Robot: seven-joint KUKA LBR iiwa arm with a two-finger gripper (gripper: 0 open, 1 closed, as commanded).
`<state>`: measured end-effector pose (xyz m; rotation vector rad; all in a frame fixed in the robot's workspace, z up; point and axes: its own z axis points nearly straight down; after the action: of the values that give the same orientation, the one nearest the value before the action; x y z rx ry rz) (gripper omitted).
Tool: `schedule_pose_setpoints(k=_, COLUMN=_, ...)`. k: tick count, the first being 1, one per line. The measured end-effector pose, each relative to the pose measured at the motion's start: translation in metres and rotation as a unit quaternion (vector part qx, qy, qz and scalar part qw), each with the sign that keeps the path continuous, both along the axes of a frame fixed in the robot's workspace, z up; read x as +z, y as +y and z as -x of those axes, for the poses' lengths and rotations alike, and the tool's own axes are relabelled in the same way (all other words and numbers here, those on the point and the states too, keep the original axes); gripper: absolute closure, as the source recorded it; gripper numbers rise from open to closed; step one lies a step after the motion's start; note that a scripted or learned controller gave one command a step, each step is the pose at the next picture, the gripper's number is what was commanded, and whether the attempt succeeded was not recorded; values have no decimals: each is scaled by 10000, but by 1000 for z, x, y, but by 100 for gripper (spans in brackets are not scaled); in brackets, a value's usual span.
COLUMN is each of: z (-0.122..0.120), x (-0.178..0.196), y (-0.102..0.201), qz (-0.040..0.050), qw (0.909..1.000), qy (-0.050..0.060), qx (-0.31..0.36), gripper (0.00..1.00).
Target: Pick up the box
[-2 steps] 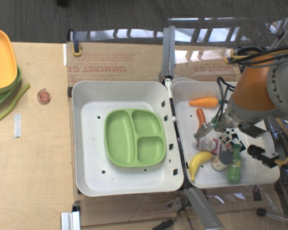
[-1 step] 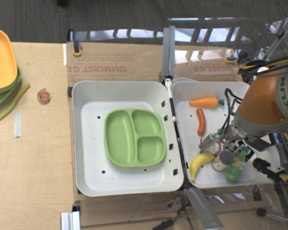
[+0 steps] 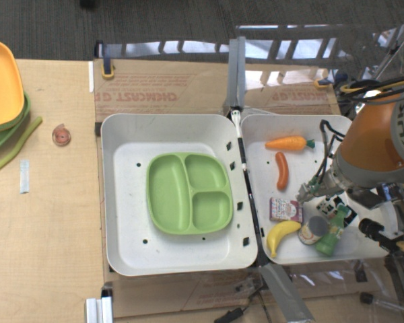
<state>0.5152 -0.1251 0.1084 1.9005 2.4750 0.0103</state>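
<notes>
The box (image 3: 285, 210) is a small pink and purple carton lying flat in the right bin (image 3: 259, 147), near its front left. My gripper (image 3: 312, 192) hangs just to the right of the box and slightly above it, at the end of the grey arm with the orange band (image 3: 374, 136). The gripper's tips point down toward the bin floor between the box and a grey can. Nothing shows between them.
A banana (image 3: 280, 235), a grey can (image 3: 314, 228) and a green bottle (image 3: 331, 234) crowd the front of the right bin. A carrot (image 3: 287, 142) and a red sausage (image 3: 282, 169) lie farther back. The left bin (image 3: 114, 180) holds a green divided plate (image 3: 189, 193).
</notes>
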Motion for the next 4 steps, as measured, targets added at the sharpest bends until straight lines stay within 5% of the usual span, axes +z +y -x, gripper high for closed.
schedule_pose_setpoints(k=1, z=0, x=0, y=0, qz=-1, qw=10000, qy=1, qx=0, gripper=0)
schedule_pose_setpoints(k=2, z=12, x=83, y=66, qz=-37, qw=9989, qy=107, qx=-446, gripper=0)
schedule_pose_setpoints(k=3, z=-1, x=-13, y=24, qz=-26, qw=9971, qy=83, qx=760, gripper=0)
schedule_pose_setpoints(k=4, z=-3, x=-3, y=24, qz=-34, qw=9972, qy=68, qx=746, gripper=100)
